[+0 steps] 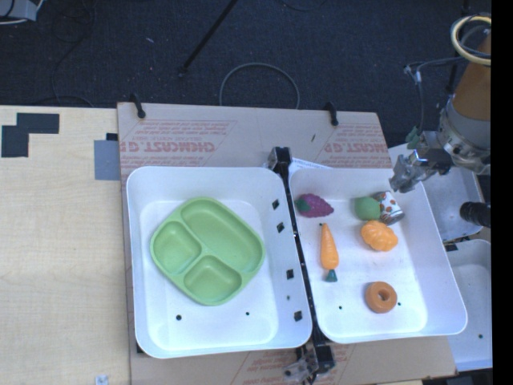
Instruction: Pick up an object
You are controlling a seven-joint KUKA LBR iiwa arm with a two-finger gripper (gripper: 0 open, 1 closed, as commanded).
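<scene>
I saw the right bin crowded toward its far half: purple piece, green ball, orange lump and carrot sat close together. The doughnut stood apart, with open floor around it.

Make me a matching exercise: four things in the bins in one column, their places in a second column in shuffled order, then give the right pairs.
Things:
1. green divided plate
2. carrot
3. doughnut
4. purple grapes

Places:
A. right bin, its near right part
B. left bin, lying alone
C. right bin, far left corner beside the divider
D. right bin, lying lengthwise just right of the divider, near the middle

Pairs: 1-B, 2-D, 3-A, 4-C
</scene>
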